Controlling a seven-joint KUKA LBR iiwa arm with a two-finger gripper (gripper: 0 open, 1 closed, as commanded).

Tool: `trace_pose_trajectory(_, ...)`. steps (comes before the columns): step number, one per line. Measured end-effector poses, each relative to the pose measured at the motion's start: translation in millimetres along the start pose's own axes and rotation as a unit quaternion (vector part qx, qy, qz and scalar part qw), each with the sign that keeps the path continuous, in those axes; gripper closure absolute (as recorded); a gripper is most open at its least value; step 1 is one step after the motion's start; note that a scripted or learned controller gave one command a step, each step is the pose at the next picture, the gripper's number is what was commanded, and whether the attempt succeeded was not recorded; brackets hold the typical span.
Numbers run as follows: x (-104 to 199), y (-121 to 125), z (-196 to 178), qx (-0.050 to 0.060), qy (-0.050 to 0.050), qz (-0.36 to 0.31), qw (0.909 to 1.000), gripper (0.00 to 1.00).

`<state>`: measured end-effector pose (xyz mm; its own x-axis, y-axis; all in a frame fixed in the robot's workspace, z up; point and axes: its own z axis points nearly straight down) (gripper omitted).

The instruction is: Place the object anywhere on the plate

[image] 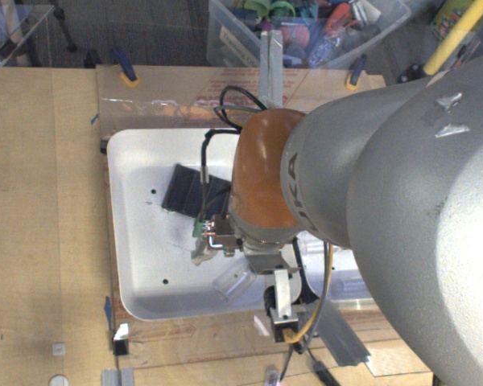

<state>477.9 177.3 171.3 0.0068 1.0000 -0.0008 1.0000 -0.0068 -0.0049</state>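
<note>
Left bin (137, 215) sits on the tabletop (40, 215), toward its far edge. A flat pad (181, 187) lies inside the bin, near the bin's far-right part. The arm (370, 175) reaches in from the tabletop's right edge, above the bin's right side. A tub of oddments (306, 14) stands behind the tabletop's far edge.

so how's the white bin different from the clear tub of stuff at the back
The white bin is shallow and opaque, while the clear tub is deeper and see-through. The white bin holds a dark flat object, with much of its floor bare; the clear tub is packed with colourful items. The white bin lies under the arm; the clear tub stands behind it. Both are open-topped.
</note>
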Motion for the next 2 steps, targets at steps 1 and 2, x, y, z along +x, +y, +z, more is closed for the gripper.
trace_pose_trajectory(1,48.0,22.4,81.2,-0.005,0.002,0.06,0.9982,0.0)
trace_pose_trajectory(2,43.0,92.2,8.4,-0.002,0.0,-0.017,0.9999,0.0)
